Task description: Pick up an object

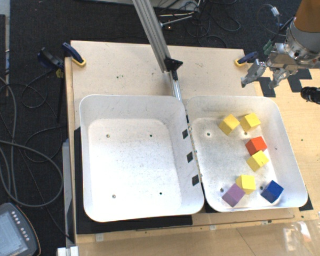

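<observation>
Seven blocks; arm (309,15) cropped.

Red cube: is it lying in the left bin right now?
No, the red cube lies in the right bin, between yellow cubes.

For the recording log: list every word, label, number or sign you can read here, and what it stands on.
No text can be read anywhere in this view.
Blocks, for example the red block and the blue block: plain faces, no marks.
Black tabs along the wall between the two bins: blank.
Device with a screen at the lower left corner: too blurred to read.
Gripper: no legible label.
</observation>
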Tool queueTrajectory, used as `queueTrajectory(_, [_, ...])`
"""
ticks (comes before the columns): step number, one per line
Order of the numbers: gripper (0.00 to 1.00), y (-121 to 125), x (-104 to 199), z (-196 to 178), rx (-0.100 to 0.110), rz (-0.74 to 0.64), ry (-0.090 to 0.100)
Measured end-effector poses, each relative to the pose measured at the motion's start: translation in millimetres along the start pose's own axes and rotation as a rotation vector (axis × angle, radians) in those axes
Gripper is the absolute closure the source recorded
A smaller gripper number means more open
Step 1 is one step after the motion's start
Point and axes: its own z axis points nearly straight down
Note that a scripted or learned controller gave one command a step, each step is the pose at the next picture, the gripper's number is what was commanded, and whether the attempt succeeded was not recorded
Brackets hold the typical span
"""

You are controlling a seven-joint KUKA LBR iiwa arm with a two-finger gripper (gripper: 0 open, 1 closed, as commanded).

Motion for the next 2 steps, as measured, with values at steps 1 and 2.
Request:
queueTrajectory(1, [0.0, 0, 0, 0, 0.001, 0.0, 0.0])
queueTrajectory(2, [0.0, -7, 8, 57, 0.004, 0.002, 0.001])
